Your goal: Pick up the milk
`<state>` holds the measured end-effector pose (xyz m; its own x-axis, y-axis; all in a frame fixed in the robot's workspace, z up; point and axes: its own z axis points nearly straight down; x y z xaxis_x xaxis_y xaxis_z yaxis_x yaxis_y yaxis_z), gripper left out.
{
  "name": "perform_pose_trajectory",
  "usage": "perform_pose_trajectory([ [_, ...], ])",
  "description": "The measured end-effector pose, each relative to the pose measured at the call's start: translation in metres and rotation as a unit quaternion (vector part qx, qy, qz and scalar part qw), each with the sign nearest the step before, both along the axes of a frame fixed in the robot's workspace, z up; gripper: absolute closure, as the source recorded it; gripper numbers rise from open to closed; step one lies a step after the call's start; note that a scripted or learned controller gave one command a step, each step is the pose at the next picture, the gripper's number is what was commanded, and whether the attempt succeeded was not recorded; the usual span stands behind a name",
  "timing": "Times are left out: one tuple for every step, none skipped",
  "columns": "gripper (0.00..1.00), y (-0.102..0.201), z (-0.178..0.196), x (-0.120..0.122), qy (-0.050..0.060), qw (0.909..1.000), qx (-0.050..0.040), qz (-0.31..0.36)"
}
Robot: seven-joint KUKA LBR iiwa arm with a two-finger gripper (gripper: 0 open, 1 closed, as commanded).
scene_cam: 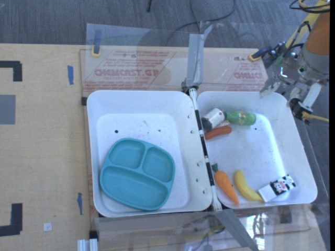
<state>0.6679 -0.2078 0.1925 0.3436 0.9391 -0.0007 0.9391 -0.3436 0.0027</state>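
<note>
Two white bins sit side by side, and your gripper (299,90) hangs over the far right corner of the right bin (261,156); you cannot tell from this angle how it is set. Your milk (277,187), a small carton with black cow patches, lies well apart from it at the bin's near right corner, just beside the banana (246,186) and near the carrot (226,186).
</note>
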Motion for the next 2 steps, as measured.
perform_pose_trajectory([
  [0.00, 0.000, -0.003, -0.025, 0.002, 0.9999, 0.0002, -0.016],
  [0.00, -0.006, -0.061, -0.068, 0.001, 0.9992, 0.0008, 0.041],
])
